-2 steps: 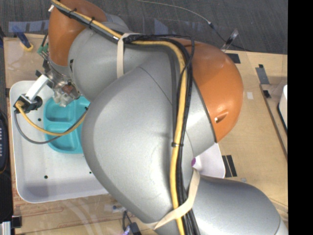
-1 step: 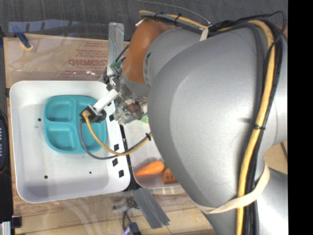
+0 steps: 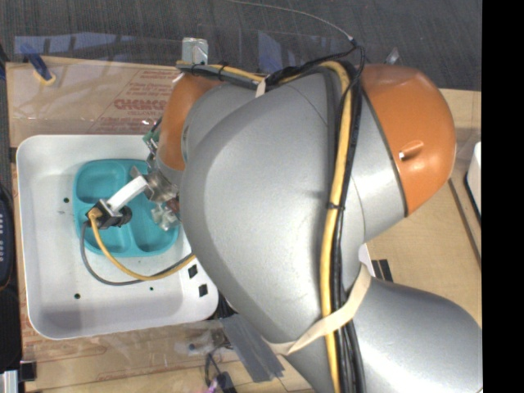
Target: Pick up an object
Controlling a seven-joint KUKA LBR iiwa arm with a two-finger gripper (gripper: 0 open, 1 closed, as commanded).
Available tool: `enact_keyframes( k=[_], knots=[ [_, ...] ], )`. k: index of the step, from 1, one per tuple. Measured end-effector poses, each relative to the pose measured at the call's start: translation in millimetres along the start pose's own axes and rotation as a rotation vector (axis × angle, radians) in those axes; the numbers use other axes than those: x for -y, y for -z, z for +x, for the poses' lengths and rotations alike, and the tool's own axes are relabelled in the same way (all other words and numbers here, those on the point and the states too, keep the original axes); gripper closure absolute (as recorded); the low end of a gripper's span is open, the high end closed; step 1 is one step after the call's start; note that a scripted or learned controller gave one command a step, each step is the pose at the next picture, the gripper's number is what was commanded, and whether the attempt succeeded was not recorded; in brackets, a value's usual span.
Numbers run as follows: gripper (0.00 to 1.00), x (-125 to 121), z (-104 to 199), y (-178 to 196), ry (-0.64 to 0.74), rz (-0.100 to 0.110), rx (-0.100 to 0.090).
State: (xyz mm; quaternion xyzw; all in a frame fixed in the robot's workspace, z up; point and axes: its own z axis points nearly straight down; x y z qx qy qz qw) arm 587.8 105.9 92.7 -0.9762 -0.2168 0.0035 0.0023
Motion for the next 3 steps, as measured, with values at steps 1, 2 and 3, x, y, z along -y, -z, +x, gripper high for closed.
enact_keyframes(
  k=[1, 2, 3],
  knots=[
    [1.0, -21, 24, 101, -0.227, -0.006, -0.011],
    [1.0, -22, 34, 52, -0.229, -0.004, 0.002],
    [1.0, 43, 78, 80, -0.157, -0.003, -0.009]
  ],
)
